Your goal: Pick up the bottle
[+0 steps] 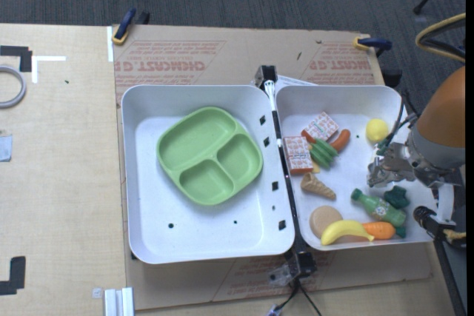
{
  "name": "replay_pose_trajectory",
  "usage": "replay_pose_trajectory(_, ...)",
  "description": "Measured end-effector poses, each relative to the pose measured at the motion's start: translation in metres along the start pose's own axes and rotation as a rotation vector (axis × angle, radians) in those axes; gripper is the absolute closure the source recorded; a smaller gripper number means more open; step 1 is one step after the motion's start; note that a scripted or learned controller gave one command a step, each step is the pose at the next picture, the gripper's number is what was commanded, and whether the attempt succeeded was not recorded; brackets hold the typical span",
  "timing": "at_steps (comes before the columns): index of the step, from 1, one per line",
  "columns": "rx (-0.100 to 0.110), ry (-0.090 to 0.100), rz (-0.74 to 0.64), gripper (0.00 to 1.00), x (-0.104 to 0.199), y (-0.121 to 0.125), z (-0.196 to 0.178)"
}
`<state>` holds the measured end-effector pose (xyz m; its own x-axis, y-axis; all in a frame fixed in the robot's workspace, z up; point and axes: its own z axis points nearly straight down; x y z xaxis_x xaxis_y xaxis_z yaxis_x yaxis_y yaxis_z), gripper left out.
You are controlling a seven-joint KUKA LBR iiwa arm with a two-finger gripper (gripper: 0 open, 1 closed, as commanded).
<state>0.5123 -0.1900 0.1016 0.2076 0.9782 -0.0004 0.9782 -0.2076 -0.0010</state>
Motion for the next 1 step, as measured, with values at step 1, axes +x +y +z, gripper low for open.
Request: replay_pose_trajectory(1,0.0,-0.001,0.065,1.0,-0.0142,-0.0329,-0.103)
